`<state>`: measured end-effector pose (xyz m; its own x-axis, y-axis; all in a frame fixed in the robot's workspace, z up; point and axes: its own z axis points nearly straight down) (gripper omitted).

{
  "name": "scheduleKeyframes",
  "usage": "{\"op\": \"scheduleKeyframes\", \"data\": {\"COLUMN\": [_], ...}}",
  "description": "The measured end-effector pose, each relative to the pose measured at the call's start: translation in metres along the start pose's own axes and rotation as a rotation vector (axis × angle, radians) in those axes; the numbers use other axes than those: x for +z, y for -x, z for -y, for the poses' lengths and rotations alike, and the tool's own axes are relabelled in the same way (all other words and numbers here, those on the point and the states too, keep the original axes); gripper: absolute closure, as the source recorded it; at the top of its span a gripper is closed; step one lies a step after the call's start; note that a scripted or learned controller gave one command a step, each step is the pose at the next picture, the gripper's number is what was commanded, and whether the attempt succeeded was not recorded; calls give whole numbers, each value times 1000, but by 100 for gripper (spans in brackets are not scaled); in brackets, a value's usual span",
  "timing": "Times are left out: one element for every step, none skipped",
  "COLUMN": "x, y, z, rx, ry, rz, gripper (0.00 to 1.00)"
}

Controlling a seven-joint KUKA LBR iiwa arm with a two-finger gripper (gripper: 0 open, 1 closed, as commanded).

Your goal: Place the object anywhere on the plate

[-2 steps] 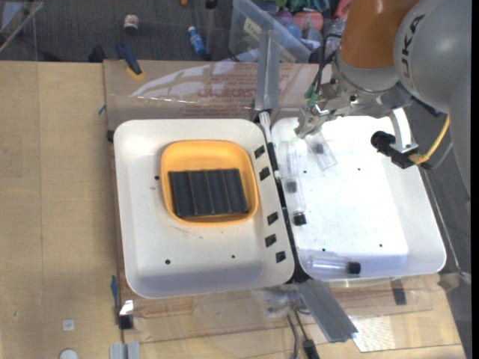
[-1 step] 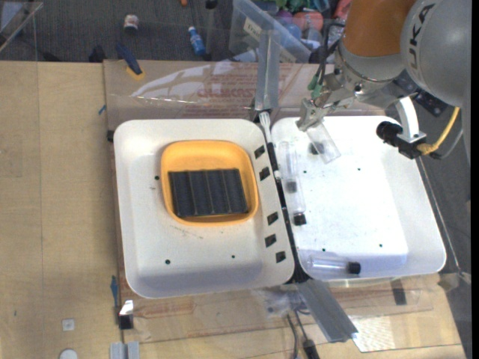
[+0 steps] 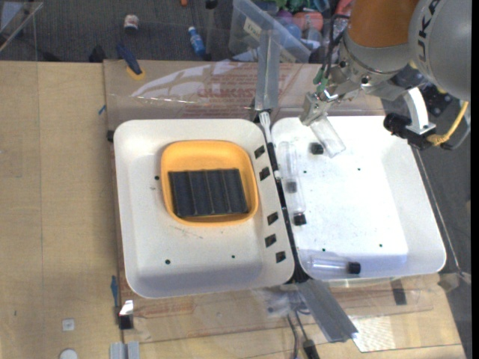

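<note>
while the hand (image 3: pixel 323 129) hovers, object (image 3: pixel 209 192) lies on plate (image 3: pixel 174 158).

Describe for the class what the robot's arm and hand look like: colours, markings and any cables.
The arm is grey with a broad orange band above the wrist and dark KUKA lettering on its casing. Thin cables, one green, run down beside the wrist. The hand is small, metallic at its base, with pale, translucent-looking fingers.
</note>
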<state>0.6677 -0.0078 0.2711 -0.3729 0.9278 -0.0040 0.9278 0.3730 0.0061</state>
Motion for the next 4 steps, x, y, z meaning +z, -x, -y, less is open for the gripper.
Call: {"op": "scheduleKeyframes", "data": {"x": [0, -16, -23, -35], "y": [-3, 6, 7, -5], "z": [-1, 2, 2, 6], "rx": [-104, -227, -477, -755], "ry": [-2, 1, 2, 3], "rz": [-1, 0, 0, 0], "gripper": [100, 100, 100, 100]}}
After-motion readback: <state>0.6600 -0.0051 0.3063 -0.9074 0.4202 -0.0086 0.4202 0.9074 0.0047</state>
